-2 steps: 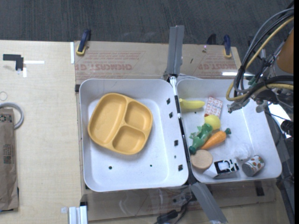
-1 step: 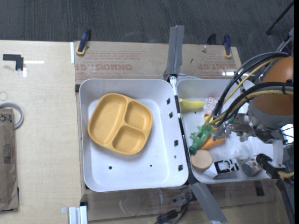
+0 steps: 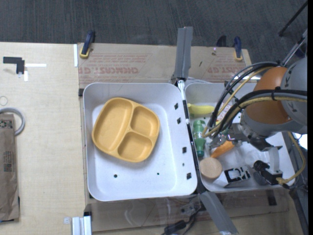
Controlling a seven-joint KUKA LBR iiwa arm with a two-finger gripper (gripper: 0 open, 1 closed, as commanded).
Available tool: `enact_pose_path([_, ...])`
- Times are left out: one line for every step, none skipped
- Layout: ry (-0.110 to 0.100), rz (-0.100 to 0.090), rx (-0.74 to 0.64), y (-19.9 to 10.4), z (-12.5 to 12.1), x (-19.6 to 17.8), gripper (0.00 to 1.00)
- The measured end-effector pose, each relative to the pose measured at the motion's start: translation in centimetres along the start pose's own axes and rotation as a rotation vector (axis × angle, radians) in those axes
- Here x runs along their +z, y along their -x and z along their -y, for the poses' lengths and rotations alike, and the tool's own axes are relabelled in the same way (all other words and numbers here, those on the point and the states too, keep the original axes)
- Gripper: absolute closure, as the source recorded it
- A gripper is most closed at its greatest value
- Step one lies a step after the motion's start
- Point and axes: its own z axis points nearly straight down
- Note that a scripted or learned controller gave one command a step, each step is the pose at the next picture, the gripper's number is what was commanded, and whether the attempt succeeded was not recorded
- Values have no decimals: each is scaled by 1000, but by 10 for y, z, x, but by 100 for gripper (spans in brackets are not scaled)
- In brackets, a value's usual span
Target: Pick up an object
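Nearest you, right bin [image 3: 215, 185]: round tan disc [image 3: 211, 167], orange piece [image 3: 224, 149], green bottle [image 3: 198, 131], all unlifted. Farther back the gripper [image 3: 226, 140] hangs among them; its grip you can't judge, so picking remains

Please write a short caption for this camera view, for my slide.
Arm reaches into the right bin among small objects; a yellow divided plate lies in the left bin.

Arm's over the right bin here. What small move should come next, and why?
Probably a short descent onto the orange piece. The hand hangs over the right bin just beside it, with the green bottle and round tan disc close by, and nothing shows between its fingers yet.
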Motion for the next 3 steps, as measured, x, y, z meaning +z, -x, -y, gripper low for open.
enact_pose_path([-1,1,3,1,0,-9,100])
enact_pose_path([0,1,-21,-37,46,-130,100])
enact_pose_path([0,2,-25,-56,27,-204,100])
